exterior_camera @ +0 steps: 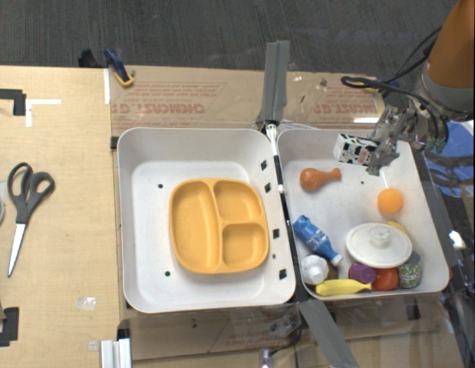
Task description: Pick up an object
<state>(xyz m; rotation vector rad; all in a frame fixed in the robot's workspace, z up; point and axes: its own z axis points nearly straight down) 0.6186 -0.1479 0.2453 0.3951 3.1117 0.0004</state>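
Note:
My gripper (381, 153) hangs over the far part of the right bin (429, 205), under the arm's orange band. A small white box with dark print (354, 150) sits right against the gripper's left side, and I cannot make out whether it is held. In the same bin lie an orange drumstick-shaped toy (320, 177), an orange ball (390, 200), a blue bottle (315, 238), a white round lid (378, 244) and a yellow banana (343, 287).
The left bin (141, 205) holds a yellow divided plate (219, 225). Small purple (361, 273), red (385, 280) and tin-like (410, 271) items crowd the right bin's near corner. Scissors (22, 205) lie on the bench at the far left.

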